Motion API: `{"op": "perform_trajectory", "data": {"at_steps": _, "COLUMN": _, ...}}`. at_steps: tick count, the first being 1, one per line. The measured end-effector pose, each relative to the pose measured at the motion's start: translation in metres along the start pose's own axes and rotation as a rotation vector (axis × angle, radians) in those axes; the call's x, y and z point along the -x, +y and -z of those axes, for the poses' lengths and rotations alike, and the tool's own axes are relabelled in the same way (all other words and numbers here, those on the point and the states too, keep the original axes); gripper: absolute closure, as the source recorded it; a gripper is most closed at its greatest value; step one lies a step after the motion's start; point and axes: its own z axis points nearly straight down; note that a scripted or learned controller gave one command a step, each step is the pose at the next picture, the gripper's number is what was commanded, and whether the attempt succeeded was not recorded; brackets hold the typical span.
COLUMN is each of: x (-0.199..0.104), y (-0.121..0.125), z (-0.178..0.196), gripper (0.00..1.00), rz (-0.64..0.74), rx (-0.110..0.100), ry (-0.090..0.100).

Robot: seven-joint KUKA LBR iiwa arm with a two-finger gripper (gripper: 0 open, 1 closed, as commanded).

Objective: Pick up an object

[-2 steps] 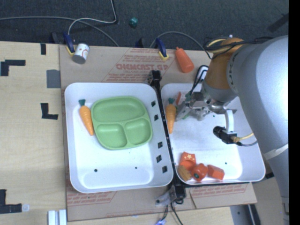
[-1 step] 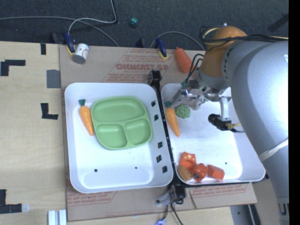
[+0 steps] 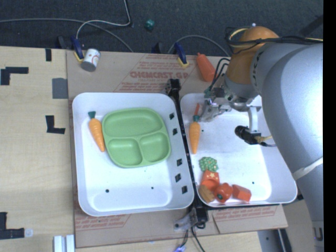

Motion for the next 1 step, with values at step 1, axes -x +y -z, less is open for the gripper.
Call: {"op": "perform_trajectory", "data": {"at_steps": 1, "x": -0.0002, "y": -0.0001, "z": -0.0004, "gripper": 0.0, "rz": 0.0, "rx": 0.0, "ry": 0.0}}
